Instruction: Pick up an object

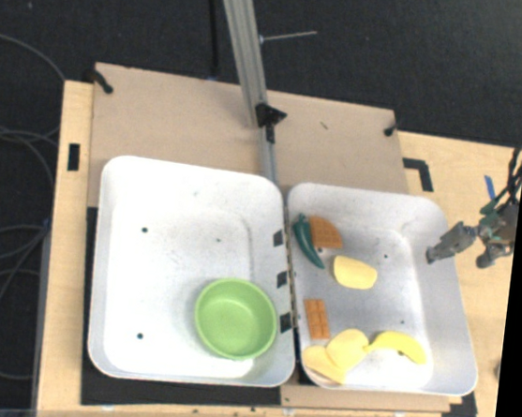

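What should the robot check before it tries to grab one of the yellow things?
1. Gripper above the right bin: ok, at its right edge.
2. Fingers open: cannot tell.
3. Gripper holding nothing yet: ok, nothing visible in it.
4. An easy target: ok, the yellow piece lies alone.
5. Crowded spots: not ok, the yellow pieces at the front rim touch each other.
6. Green bowl out of the way: ok, in the left bin.

gripper (469,245): arm behind it cut off at the picture's right edge, just beyond the right bin (438,300); finger state too small to tell.
green item (310,241): partly covers the orange block (326,233) at the right bin's left wall.
yellow pieces (339,354): overlap at the right bin's front; count unclear.
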